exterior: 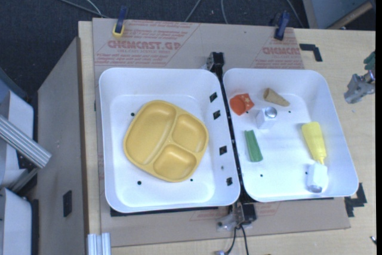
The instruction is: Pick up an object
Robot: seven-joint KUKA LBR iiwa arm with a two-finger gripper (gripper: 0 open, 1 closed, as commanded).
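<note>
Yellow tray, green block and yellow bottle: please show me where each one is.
yellow tray [165,140], camera view, ridge where its compartments meet
green block [253,145], camera view, middle of its top face
yellow bottle [314,140], camera view, middle of its body

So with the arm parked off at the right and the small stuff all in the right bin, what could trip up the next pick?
Three risks:
1. The orange piece, the small grey object and the tan wedge lie close together, so a grasp on one may nudge its neighbours.
2. The white object blends into the right bin and lies near its rim, leaving little room.
3. The green stick lies flat and thin, so the gripper may slide off it.
</note>
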